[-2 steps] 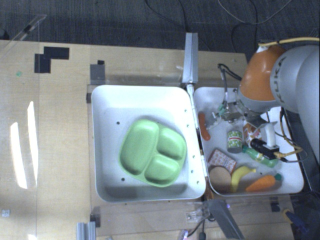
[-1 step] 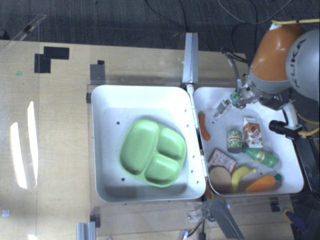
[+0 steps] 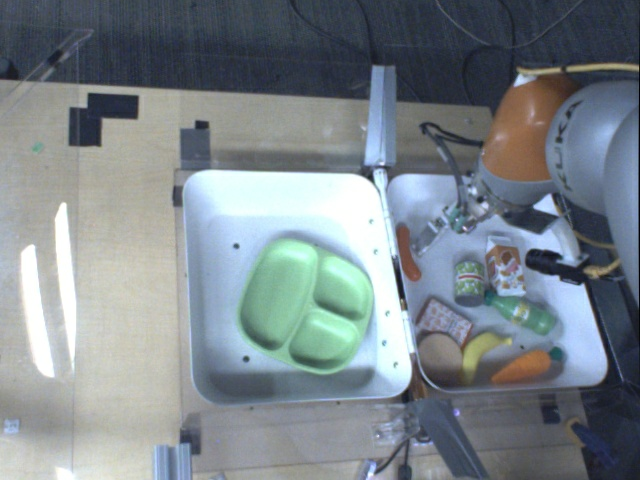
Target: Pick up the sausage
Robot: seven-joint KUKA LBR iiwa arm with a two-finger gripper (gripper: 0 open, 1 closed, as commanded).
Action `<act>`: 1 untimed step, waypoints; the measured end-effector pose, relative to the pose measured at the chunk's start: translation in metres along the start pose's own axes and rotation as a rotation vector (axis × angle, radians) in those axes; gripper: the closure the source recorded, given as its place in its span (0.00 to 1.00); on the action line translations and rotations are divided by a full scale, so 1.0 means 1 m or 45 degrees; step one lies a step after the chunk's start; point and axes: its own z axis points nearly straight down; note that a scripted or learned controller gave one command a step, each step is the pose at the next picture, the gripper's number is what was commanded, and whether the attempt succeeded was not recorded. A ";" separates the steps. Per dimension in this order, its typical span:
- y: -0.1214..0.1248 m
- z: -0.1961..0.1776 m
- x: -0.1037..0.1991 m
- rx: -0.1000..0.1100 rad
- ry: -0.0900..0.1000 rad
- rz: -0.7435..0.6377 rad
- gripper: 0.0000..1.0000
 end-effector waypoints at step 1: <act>-0.002 0.008 0.002 -0.001 -0.001 0.352 0.00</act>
